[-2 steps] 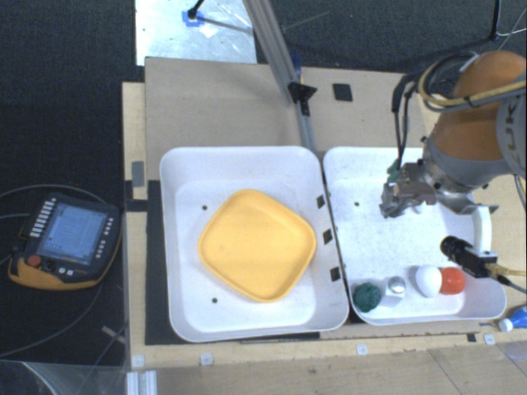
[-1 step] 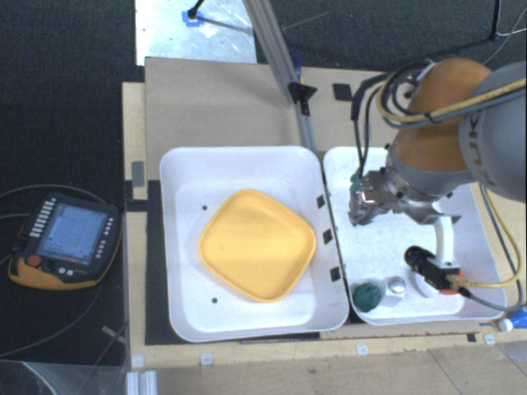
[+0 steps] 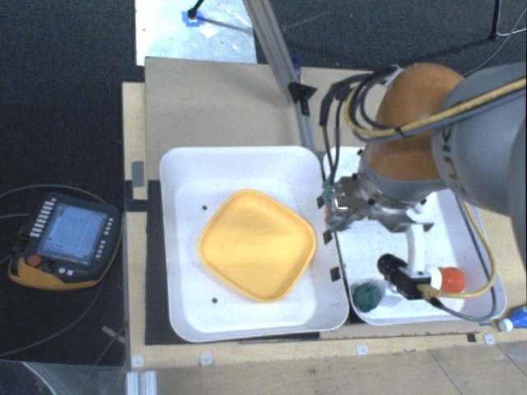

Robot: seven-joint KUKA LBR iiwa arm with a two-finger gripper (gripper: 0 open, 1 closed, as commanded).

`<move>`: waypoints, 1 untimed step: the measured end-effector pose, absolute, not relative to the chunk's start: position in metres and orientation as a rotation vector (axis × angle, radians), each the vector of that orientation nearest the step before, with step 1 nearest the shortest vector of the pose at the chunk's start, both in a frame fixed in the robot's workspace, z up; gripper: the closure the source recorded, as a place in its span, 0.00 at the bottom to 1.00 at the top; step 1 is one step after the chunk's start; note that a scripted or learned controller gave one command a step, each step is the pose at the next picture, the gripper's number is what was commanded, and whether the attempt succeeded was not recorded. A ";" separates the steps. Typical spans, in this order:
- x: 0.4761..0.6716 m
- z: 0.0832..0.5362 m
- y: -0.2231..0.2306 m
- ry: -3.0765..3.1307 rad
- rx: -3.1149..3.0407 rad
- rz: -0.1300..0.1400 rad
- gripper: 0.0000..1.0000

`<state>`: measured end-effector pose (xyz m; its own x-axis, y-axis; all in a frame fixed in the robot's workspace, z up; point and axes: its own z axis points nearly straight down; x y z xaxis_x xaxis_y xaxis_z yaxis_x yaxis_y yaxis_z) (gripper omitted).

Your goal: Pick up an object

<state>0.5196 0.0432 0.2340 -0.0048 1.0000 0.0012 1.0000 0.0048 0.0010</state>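
Plate (image 3: 257, 243), yellow and squarish, lies flat in the left bin (image 3: 177, 220), and you see a small dark green ball (image 3: 367, 295) in the near left corner of the right bin (image 3: 366, 249), with the gripper (image 3: 339, 208) over the wall between both bins, whether apart or together you cannot tell.

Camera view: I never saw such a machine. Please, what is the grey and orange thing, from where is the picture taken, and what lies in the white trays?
It is a robot arm, reaching in from the right. One camera fixed above the bench looks down at a slant. The left bin holds a yellow plate. The right bin holds a green ball and a red-orange thing. The end effector hangs near the right bin's left edge; I cannot tell whether it grips anything. Left of the bench lies a device with a screen.
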 end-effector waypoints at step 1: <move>0.522 0.228 0.087 -2.225 -2.218 -0.001 1.00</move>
